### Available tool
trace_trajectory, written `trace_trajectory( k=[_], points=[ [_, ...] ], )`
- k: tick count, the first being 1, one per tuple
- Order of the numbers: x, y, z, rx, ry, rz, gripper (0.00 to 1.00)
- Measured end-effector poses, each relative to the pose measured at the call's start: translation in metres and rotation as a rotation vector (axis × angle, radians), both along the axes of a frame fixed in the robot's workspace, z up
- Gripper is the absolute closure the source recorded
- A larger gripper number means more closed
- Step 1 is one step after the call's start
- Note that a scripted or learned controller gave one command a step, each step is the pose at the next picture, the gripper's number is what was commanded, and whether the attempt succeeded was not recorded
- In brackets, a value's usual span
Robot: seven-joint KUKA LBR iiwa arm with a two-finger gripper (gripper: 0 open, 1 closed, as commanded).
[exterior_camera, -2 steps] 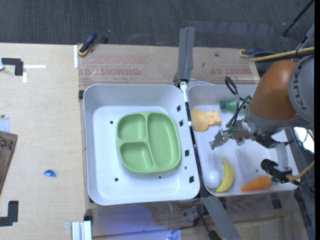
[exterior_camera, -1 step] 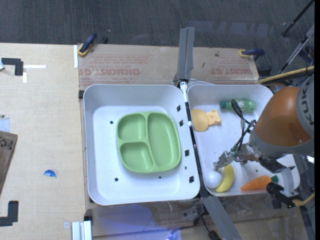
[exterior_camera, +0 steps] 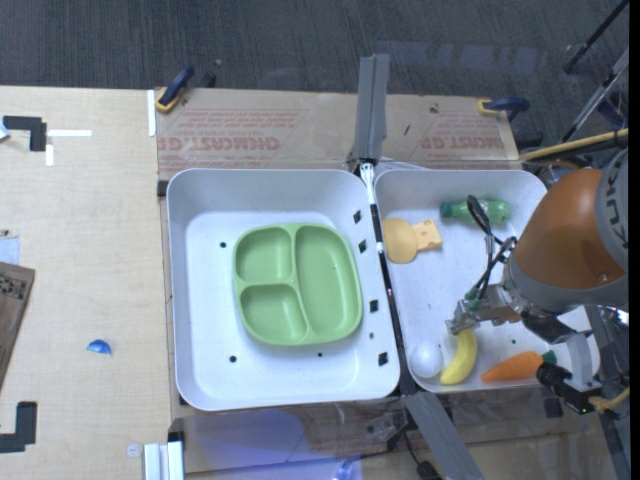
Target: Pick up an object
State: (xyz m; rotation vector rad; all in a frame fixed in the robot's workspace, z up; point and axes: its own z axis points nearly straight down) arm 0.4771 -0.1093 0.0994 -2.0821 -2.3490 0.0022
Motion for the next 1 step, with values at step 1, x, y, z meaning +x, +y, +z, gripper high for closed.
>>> trace_trajectory(
  k=[1],
  points=[
    [0.0183,0.0584,0.0913,-0.002,-0.001,-0.124,1.00]
  ],
)
